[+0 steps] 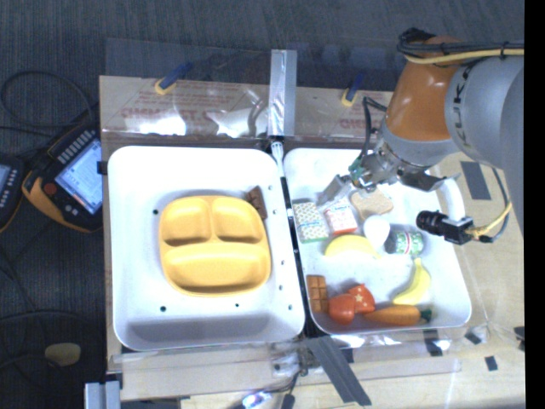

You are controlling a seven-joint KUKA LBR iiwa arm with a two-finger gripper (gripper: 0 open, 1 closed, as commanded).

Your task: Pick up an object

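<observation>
The yellow tray (215,244) filled the middle of the left bin (128,313), leaving bare white floor as a band all round it, widest left of the tray and below it. Right of the tray, past the divider, the right bin (451,313) was crowded: banana (412,285), carrot (393,316), red pepper (349,305), lemon (349,247) and small boxes (325,221) lay close together. The arm (443,100) overhung that bin's upper corner.

Claw (368,170) tip lost in clutter at the right bin's (456,307) upper part, finger gap unreadable. Arm (477,100) cut off by right edge. Labels on the small packets (312,221) too blurry to read. Brown item (255,198) behind the yellow tray (215,244) mostly hidden.
</observation>
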